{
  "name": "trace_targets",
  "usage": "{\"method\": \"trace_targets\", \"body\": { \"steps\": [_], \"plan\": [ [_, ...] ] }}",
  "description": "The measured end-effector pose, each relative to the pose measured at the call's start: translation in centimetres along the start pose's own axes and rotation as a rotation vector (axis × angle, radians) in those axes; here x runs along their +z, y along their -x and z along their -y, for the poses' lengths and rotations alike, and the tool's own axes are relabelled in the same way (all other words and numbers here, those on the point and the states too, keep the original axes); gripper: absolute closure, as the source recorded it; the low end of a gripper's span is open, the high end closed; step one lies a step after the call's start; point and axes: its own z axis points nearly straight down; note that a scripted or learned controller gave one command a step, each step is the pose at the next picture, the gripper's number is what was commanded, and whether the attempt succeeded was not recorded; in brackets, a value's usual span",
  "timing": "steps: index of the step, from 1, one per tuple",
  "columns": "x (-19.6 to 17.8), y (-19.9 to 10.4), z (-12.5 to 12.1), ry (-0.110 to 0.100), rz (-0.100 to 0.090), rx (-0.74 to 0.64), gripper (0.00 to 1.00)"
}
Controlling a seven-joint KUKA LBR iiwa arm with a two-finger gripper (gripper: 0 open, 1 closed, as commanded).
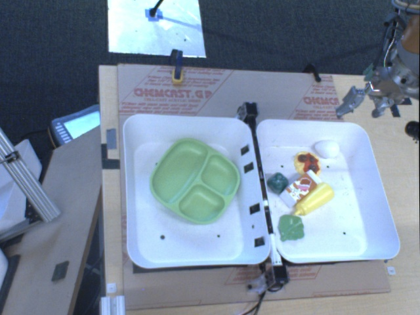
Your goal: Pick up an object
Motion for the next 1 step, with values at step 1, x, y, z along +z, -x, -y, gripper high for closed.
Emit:
{"method": "trace_targets", "body": {
  "steps": [1],
  "plan": [
    [-0.76,-0.08,-0.20,0.011,0.003,-0.003,0.00]
  ]
}}
